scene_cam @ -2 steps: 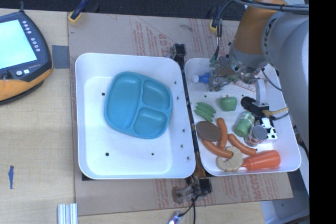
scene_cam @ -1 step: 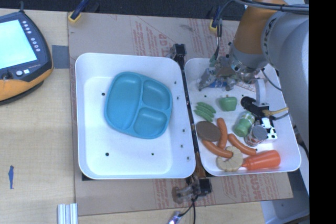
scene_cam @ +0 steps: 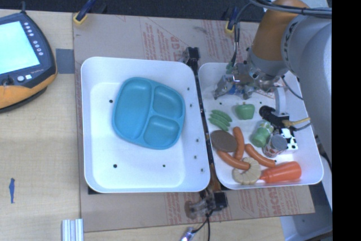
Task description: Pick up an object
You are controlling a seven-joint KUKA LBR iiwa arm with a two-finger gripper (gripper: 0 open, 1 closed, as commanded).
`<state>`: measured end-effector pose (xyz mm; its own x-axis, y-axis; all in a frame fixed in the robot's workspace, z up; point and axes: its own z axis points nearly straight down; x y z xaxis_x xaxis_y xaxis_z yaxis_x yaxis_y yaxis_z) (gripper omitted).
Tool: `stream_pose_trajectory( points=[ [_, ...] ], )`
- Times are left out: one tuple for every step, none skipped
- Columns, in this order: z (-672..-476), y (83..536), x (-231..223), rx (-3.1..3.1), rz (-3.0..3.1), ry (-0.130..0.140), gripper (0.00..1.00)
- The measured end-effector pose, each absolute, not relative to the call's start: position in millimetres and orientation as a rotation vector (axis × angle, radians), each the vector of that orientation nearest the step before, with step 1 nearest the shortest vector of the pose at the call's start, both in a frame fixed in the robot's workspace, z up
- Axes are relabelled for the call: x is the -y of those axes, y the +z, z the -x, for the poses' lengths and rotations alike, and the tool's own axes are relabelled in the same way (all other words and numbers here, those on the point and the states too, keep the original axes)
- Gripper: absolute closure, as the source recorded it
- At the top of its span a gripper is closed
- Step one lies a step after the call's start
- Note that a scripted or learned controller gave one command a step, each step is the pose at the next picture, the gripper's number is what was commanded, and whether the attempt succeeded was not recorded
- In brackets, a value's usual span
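My gripper (scene_cam: 234, 87) hangs over the far end of the right bin (scene_cam: 313, 178), open, with nothing between its fingers. Just in front of it lies a small green pepper (scene_cam: 245, 111), and a ribbed green pod (scene_cam: 220, 119) sits to the left. Further toward the front are a brown oval piece (scene_cam: 224, 141), orange sausages (scene_cam: 239, 143), a green can (scene_cam: 262, 134), a metal can (scene_cam: 274, 145), an orange carrot (scene_cam: 281, 172) and a pale round biscuit (scene_cam: 246, 175). The toys lie close together, some touching.
The left bin (scene_cam: 96, 172) holds a blue divided plate (scene_cam: 149, 113). A tablet in an orange case (scene_cam: 22, 59) rests on the bench at far left. The bins' shared wall (scene_cam: 201, 121) runs between them. A black-and-white cube (scene_cam: 290, 141) sits by the cans.
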<state>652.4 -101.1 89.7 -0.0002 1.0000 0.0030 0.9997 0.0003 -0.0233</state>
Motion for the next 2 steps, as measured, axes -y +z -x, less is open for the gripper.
stream_pose_trajectory(
  points=[
    [-652.3,99.8,102.0,2.209,2.206,0.026,1.00],
    [-652.4,99.8,102.0,2.210,2.206,0.026,0.00]
  ],
)
